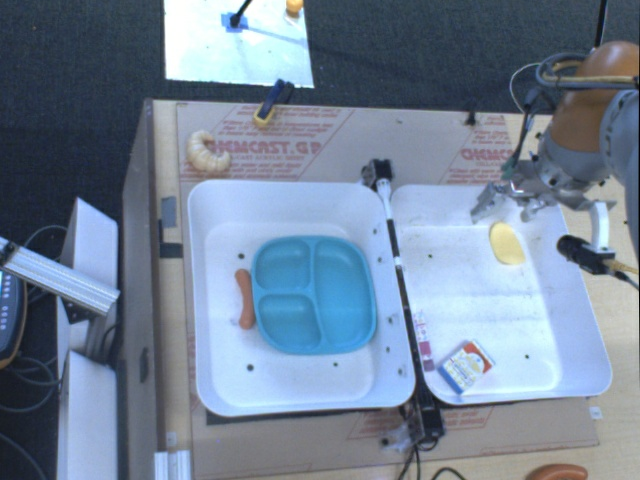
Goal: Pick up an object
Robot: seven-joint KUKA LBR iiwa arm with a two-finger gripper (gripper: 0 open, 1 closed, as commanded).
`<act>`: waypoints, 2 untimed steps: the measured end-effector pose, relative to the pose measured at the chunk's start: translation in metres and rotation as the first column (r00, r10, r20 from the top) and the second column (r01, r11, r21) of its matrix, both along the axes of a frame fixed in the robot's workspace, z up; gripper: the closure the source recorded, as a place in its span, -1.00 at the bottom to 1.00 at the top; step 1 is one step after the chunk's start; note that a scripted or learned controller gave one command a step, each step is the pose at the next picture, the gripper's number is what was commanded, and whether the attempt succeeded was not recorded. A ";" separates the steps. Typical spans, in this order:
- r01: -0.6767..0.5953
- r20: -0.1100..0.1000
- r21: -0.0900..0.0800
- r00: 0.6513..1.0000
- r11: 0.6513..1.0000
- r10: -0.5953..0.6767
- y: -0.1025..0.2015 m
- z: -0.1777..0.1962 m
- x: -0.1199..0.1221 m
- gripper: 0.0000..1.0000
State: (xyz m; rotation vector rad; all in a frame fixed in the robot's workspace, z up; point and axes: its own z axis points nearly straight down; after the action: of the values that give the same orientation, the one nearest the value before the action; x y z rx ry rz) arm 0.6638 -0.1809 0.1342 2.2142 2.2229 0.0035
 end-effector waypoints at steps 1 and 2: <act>0.003 -0.002 0.000 1.000 1.000 -0.003 -0.016 -0.013 -0.015 -1.00; 0.000 -0.001 0.001 1.000 1.000 0.000 -0.006 -0.011 -0.012 -1.00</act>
State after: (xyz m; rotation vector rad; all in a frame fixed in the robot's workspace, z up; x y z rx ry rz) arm 0.6519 -0.1870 0.1231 2.2149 2.2239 0.0028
